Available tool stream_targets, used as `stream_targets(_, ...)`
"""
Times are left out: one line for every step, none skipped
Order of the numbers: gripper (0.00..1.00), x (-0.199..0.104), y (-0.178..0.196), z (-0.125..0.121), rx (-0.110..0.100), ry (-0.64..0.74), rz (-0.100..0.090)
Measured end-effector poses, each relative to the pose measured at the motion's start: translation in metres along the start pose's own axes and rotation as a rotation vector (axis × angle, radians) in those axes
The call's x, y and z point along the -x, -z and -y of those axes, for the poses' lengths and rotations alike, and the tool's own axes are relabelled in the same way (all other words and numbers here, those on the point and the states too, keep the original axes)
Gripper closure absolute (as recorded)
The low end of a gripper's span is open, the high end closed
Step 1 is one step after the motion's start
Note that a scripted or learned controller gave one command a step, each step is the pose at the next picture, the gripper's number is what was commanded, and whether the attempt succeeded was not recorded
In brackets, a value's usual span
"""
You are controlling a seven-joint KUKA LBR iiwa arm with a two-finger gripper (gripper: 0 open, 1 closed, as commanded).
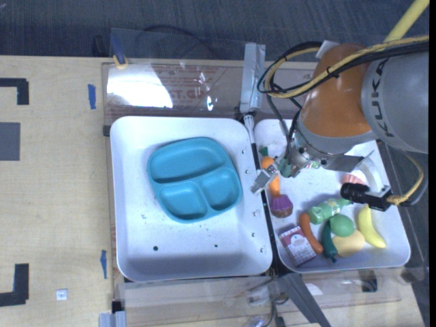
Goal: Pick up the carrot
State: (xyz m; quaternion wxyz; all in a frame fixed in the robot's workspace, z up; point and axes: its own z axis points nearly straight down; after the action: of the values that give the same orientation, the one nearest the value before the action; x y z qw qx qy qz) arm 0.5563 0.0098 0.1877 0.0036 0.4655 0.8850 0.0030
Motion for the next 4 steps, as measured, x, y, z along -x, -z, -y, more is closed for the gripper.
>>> stream_targets(0.00, 0.063, -0.003, 0.019, -0.006, 0.114, 0.000)
stream_targets(0.00, 0.023, -0.003, 0.038, -0.007, 0.260, -0.005)
stream_targets(0.00, 0.049, -0.003, 0.007, -0.004, 0.317, -0.001)
stream_targets(0.00, 0.042, 0.033, 0.015, -0.002, 0.591, 0.001)
